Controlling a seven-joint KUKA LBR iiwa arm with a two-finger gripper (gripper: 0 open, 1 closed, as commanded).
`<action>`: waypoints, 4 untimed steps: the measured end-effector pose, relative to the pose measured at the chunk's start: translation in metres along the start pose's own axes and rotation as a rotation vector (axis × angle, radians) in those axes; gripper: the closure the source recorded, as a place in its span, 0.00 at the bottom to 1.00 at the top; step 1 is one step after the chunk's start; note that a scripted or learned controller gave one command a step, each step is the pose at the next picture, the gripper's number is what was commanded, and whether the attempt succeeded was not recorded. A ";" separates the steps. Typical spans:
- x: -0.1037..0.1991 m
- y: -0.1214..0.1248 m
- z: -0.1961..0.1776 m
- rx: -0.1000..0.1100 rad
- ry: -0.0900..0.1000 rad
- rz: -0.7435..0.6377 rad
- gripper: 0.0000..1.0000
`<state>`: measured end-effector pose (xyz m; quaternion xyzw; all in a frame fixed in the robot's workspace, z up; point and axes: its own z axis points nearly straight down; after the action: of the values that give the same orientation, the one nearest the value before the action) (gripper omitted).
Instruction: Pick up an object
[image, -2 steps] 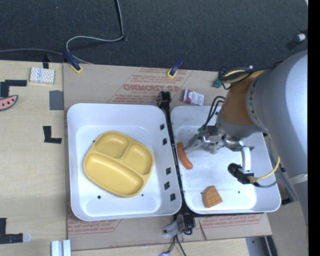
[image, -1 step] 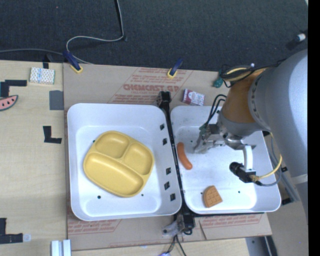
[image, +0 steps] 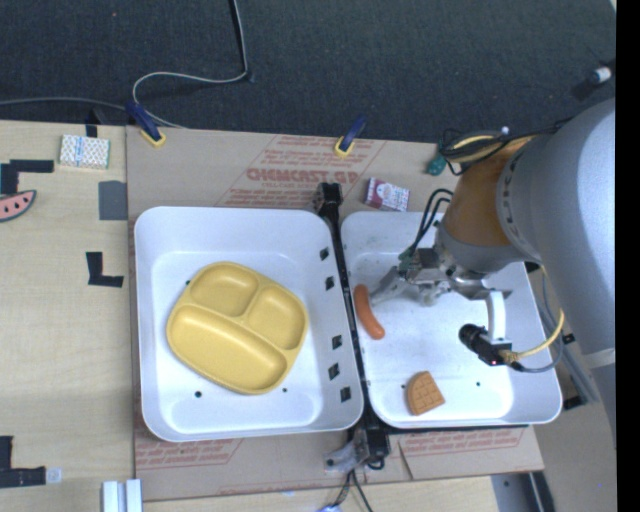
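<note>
I see the sausage (image: 370, 311) lying on the floor of the right bin (image: 520, 405), close to its left wall, just beyond the fingers (image: 383, 291), whose tips sit right beside its upper end. I cannot tell whether the fingers are parted or closed, and nothing shows between them. The gripper (image: 392, 286) reaches in low from the right. Below the fingers, near the bin's front edge, lies a waffle piece (image: 424, 393). Well past the fingers, in the left bin (image: 160, 400), rests a yellow divided plate (image: 237, 325).
</note>
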<state>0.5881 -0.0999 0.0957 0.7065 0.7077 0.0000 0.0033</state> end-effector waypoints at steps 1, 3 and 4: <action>0.001 0.000 -0.009 0.001 0.001 -0.001 1.00; 0.001 -0.032 0.009 -0.001 0.002 0.002 0.00; 0.001 -0.032 0.000 -0.001 0.001 0.002 1.00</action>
<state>0.5558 -0.0993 0.0958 0.7071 0.7071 0.0006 0.0033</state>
